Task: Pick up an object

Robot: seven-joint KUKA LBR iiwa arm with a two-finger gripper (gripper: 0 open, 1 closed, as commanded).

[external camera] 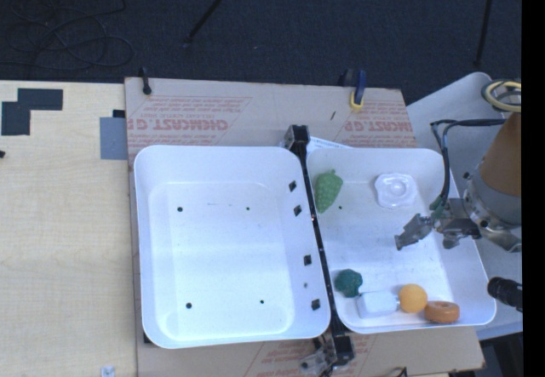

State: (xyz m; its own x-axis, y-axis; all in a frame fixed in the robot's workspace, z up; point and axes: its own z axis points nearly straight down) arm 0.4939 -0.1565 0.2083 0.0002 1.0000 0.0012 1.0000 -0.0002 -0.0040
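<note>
My gripper [412, 232] reaches in from the right and hangs over the middle right part of the right bin [358, 188], with nothing seen in it. A pale green leafy piece [327, 189] lies at the bin's upper left. A clear white round lid [395, 190] sits up and to the left of the gripper. Along the front edge lie a dark green lump [347, 282], a small white block [375, 304], an orange ball [413, 298] and an orange-brown ring [442, 311].
The left bin [153, 197] sits beside the right one, split from it by a black divider bar [308, 231]. Both rest on a cardboard sheet [221, 116]. Black cables [443, 162] arc over the right bin's far right corner.
</note>
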